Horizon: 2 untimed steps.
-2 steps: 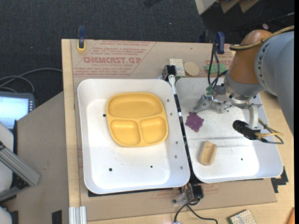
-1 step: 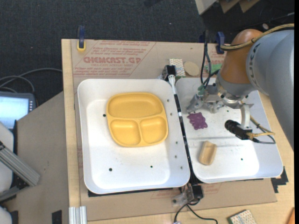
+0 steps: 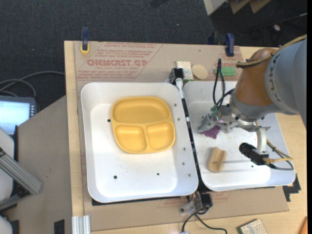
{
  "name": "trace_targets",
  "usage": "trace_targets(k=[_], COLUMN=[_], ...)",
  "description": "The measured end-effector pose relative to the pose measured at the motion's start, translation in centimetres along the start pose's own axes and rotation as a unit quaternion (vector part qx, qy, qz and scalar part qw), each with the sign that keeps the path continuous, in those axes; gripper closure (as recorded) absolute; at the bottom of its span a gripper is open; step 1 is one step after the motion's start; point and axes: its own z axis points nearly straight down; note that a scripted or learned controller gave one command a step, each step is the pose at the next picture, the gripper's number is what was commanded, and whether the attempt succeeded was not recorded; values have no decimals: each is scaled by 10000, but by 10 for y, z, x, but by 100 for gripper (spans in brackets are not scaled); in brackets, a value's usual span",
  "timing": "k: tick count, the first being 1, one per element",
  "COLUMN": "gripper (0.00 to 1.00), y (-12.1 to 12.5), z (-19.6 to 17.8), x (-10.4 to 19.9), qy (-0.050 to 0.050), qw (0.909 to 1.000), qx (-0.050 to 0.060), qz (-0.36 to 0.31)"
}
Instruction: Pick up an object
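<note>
A yellow divided plate (image 3: 144,124) with three compartments lies in the left bin (image 3: 90,145), a little toward that bin's far side. Right of the plate and past the bins' far rims, a small patterned card (image 3: 183,65), a round tan disc (image 3: 199,71) and a green item (image 3: 227,72) sit on the bench. The green one is crossed by a cable and hard to identify.

Right of the plate, in the right bin (image 3: 234,177), a small purple piece (image 3: 212,132) lies partly under the gripper (image 3: 210,125), so its shape is unclear. Whether the gripper is clenched or released cannot be made out, nor whether it touches the piece. A tan wooden block (image 3: 216,159) lies right of the plate and nearer the camera, apart from the gripper. The grey arm (image 3: 273,82) is cut off at the view's right side.
</note>
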Motion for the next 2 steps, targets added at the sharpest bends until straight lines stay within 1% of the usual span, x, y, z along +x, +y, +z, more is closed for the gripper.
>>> trace_targets(k=[1,2], gripper=[100,100], y=[3,11], z=[-11,-105], x=[0,70], qy=[-8,-8], qw=[10000,10000], qx=[-36,-67], qz=[1,-34])
